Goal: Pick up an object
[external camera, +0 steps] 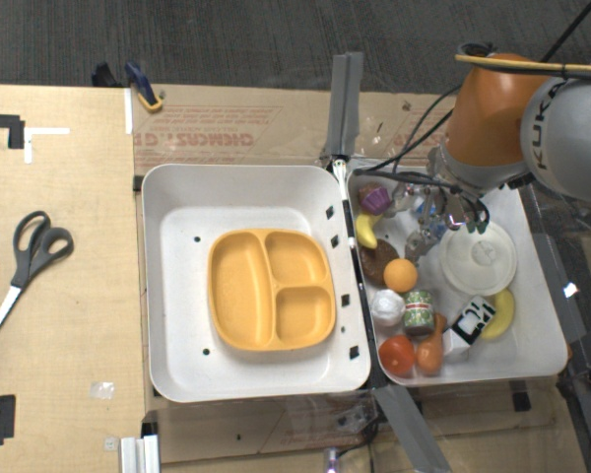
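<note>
End effector (435, 227) lowered into the crowded right bin (532, 363); whether it was spread or closed could not be told.

Just beside it on the near side sat an orange ball (401, 275) and a round white lid (480, 260), with a purple object (375, 200) and a yellow banana (365, 232) close on its left. Farther toward the bin's front lay a small labelled can (419, 309), a white ball (386, 306), a red tomato (397, 355), a black-and-white item (472, 319) and a second yellow piece (502, 313); none sat between the fingers. Well to the left, the other bin (167, 264) carried a yellow divided plate (272, 289). Beyond that, scissors (28, 256) rested on the counter (59, 343). Cardboard (227, 131) behind bore reversed red lettering, unreadable. "KU" showed on the arm (561, 136).
</note>
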`<state>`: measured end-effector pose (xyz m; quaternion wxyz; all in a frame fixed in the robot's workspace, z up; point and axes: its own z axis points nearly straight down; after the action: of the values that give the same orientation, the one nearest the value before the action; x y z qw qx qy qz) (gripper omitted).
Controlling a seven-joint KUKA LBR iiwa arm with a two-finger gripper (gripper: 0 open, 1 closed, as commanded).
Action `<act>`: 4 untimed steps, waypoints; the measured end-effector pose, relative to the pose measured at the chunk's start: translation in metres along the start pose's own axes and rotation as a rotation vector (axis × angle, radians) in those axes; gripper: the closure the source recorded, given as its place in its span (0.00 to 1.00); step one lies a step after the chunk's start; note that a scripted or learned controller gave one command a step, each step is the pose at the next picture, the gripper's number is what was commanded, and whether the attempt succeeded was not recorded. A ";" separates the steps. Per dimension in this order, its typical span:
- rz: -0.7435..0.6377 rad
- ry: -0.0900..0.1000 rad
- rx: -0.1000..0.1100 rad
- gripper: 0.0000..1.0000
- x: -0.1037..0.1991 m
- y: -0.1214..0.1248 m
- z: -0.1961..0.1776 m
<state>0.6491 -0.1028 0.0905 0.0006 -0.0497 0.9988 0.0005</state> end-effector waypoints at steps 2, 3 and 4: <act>0.100 -0.002 0.001 0.00 -0.005 -0.036 -0.007; 0.273 0.002 0.001 0.00 0.084 -0.017 0.001; 0.391 0.002 0.001 0.00 0.132 0.014 0.001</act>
<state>0.5166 -0.1016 0.0895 -0.0006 0.1451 0.9894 0.0000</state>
